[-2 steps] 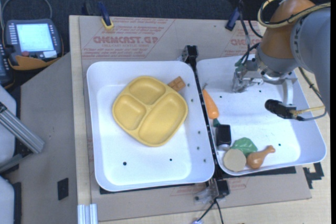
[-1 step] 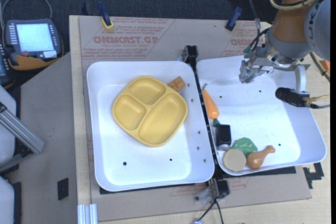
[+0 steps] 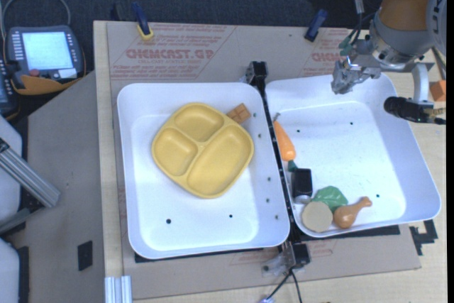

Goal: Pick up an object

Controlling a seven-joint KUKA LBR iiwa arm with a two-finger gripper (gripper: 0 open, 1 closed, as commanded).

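Note:
My gripper [image 3: 343, 84] hangs over the far edge of the right bin [image 3: 369, 145], with nothing visible between its fingers. Along the right bin's left wall lies an orange carrot [image 3: 284, 141]. Below it sits a small black block [image 3: 302, 182]. At the near left corner are a green leafy piece [image 3: 330, 196], a tan round disc [image 3: 318, 216] and a brown chicken drumstick [image 3: 350, 211]. All of these lie well down and left of the gripper.
The left bin [image 3: 142, 223] holds a yellow three-compartment plate [image 3: 203, 149] with a small brown block [image 3: 239, 113] at its far right rim. A black clamp [image 3: 256, 71] sits between the bins at the back. A teach pendant [image 3: 44, 57] lies off the bench at left.

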